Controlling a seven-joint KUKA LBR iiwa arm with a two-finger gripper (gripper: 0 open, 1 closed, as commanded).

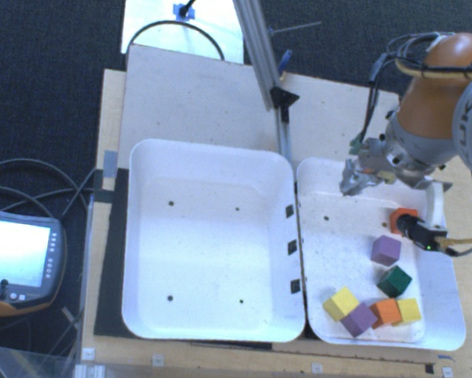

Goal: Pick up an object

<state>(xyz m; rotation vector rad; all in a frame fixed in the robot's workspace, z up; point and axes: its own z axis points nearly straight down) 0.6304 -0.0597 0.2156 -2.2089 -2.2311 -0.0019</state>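
Observation:
Several small blocks lie in the right bin: a purple cube, a dark green cube, a yellow cube, a second purple block, an orange cube and a small yellow cube. My gripper hangs over the bin's far left part, well away from the blocks, with nothing visible between its fingers. An orange piece sits by the bin's far right side, beside the gripper's white mount.
The left bin stands beside the right one, joined at a middle rim with black clips. A slanted metal pole crosses the bench behind the bins. A teach pendant lies off the bench at the left.

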